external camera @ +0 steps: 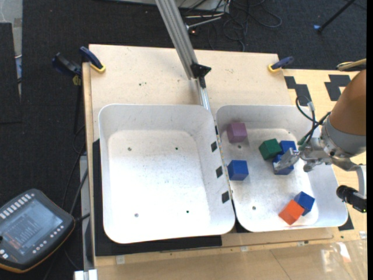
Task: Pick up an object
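The arm is reaching in from the right over the right bin (326, 213), and the gripper (289, 158) is sitting low among a small cluster of blocks near the bin's middle; whether the fingers are spread wide, narrowed, or closed on anything I cannot tell, since the metal parts and a blue block (285, 165) are overlapping there. That blue block is lying right at the gripper's tip, with another blue block (288, 147) just behind it and a green block (269, 149) touching or just beside them on the left; the one at the tip is looking like the likeliest target.

As a judgement, the task is sitting at the grasping step; nothing is visibly lifted clear of the bin floor, so closing firmly and raising are what is left.

The block at the tip is looking small, cube-like and hard-edged, partly hidden by the gripper; its crowded neighbours could be getting in the way. Elsewhere in the same bin a purple block (236, 132) is resting near the far left corner; a third blue block (238, 170) is lying near the left wall; an orange block (291, 212) and one more blue block (304, 202) are touching near the front. The left bin (106, 156) is sitting beside it on the surface (151, 74).
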Action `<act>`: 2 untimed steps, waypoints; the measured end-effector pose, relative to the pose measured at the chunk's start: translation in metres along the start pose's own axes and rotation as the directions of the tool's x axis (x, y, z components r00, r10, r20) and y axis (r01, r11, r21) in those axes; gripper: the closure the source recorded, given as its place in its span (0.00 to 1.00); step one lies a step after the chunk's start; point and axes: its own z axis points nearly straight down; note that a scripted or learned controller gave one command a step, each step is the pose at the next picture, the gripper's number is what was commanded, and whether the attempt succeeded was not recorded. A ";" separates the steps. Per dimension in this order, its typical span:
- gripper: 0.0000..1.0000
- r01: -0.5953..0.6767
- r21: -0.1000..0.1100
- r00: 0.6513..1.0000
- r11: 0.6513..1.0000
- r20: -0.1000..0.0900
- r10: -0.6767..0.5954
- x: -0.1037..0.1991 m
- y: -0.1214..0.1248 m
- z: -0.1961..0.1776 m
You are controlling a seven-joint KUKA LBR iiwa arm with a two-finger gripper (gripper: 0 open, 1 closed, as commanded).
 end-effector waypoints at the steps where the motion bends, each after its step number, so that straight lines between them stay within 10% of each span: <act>1: 0.00 0.001 0.001 1.000 1.000 -0.001 -0.001 0.002 0.001 0.064; 2: 0.00 0.001 -0.004 1.000 1.000 0.001 -0.001 0.002 0.001 0.066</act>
